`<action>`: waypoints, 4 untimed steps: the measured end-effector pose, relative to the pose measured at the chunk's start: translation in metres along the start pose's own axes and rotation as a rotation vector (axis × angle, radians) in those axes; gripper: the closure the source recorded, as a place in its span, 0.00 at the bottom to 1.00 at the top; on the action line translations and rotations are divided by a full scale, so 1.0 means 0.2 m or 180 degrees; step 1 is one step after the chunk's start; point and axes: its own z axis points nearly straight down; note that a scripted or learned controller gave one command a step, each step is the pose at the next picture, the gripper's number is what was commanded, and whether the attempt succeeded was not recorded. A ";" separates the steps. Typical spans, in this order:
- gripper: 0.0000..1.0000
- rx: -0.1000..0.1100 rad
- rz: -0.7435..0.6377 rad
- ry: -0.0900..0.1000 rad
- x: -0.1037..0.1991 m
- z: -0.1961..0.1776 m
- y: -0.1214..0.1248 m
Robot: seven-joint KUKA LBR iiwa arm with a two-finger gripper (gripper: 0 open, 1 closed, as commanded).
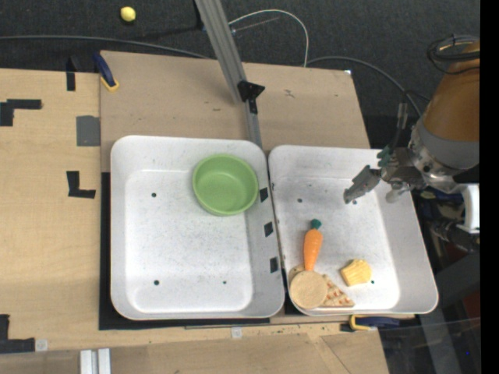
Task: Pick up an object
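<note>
Over the right bin's far right part hangs the hand (376, 184), its two dark fingers spread apart with nothing between them; one finger (358, 187) points down and to the left over the bin floor, the other sits near the bin's right wall. The grey arm with its orange band (456, 104) comes in from the right edge of the view.

Candidates for picking all lie in the near part of the right bin (327, 160), well apart from the hand. An orange toy carrot (313, 248) with a small green top lies roughly lengthwise, green end pointing away from the near rim. Just below it, touching or nearly touching its blunt end, sits a round tan disc (309, 290) (it looks like a biscuit or a bun, though I cannot tell which). A thin piece with a reddish criss-cross pattern (339, 297) pokes out from under or beside the disc on its right. Near that, a small yellow block (356, 272) rests on the bin floor.

The left bin (136, 209) holds a green bowl (225, 184), upright, close to its far right corner.

Both bins sit side by side on the brown worktop (47, 232). A grey pole (222, 37) slants across the far side, and a small yellow ball (128, 13) lies on the dark floor beyond.
</note>
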 end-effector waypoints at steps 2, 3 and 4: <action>0.00 0.0016 0.0006 -0.0001 -0.04 0.24 -0.01; 0.00 0.0017 0.0006 0.0000 -0.07 0.47 0.00; 0.00 0.0011 0.0006 0.0001 -0.03 0.70 -0.02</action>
